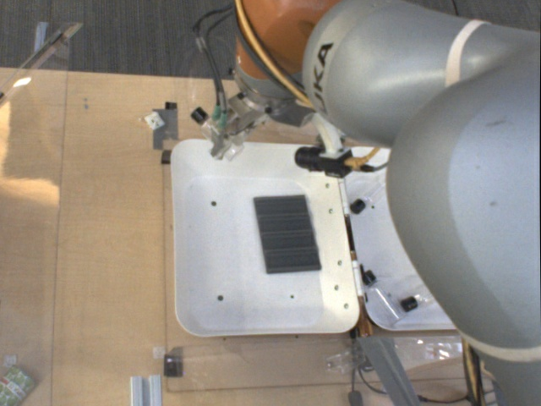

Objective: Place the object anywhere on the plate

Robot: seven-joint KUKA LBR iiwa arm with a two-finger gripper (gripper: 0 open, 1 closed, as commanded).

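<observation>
over the far left corner of the left bin [190, 252], the gripper [225, 146] is hanging with nothing visibly between its tips; whether the jaws are apart or together i cannot tell. a dark ribbed slab [287, 233] (likely the object, though that is a guess) is lying flat mid-bin, well apart from the gripper. no plate is making itself plain, so the placing looks not yet done. the arm [406, 83] is reaching in from the right, its orange band [270, 15] sitting above the wrist, and is hiding most of the right bin [380, 227].

Fixed overhead camera, slanted down on two bins [190, 252], arm [439, 100] close
</observation>
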